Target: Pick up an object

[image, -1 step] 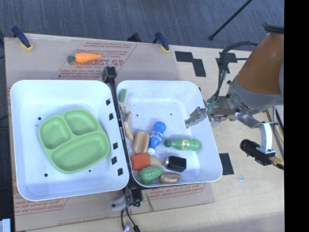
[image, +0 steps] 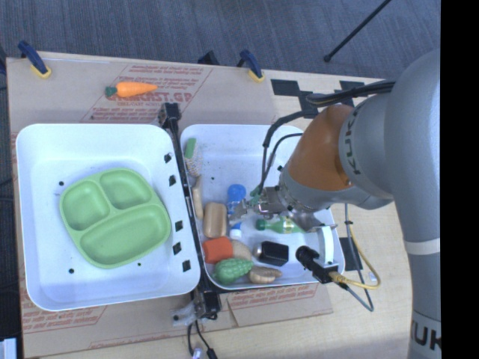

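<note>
The right bin (image: 247, 137) holds several small items. A blue bottle (image: 236, 196) stands near the middle, with a tan loaf-shaped piece (image: 215, 219) to its left. Nearer the front lie a red block (image: 218, 249), a bumpy green piece (image: 233, 269), a tan piece (image: 263, 276) and a black object (image: 274, 253). My gripper (image: 263, 209) is low inside this bin, just right of the blue bottle. A small green item (image: 289, 228) lies right beside it. The wrist hides the bin's right part.
The left bin (image: 45, 148) holds a green divided plate (image: 114, 217). A toy carrot (image: 129, 90) lies on the cardboard behind the bins. A slim green item (image: 190, 149) rests at the right bin's back left. Black clips line the wall between the bins.
</note>
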Motion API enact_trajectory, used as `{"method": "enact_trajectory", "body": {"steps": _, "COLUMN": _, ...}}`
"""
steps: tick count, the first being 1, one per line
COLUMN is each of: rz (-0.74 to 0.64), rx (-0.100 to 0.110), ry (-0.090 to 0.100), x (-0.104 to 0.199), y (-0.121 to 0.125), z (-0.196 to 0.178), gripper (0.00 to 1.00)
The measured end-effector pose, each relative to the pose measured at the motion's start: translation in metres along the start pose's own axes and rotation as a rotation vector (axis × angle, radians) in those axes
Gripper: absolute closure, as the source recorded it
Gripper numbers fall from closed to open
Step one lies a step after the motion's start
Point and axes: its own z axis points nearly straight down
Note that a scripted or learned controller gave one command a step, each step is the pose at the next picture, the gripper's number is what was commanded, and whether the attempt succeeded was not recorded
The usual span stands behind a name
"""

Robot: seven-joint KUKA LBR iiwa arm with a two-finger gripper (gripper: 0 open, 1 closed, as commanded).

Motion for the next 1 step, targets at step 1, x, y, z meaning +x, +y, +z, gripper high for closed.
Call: {"method": "enact_trajectory", "body": {"steps": 1, "rz": 0.001, "rx": 0.002, "ry": -0.002, "x": 0.033, "y": 0.0474, "z": 0.0197, "gripper": 0.0}}
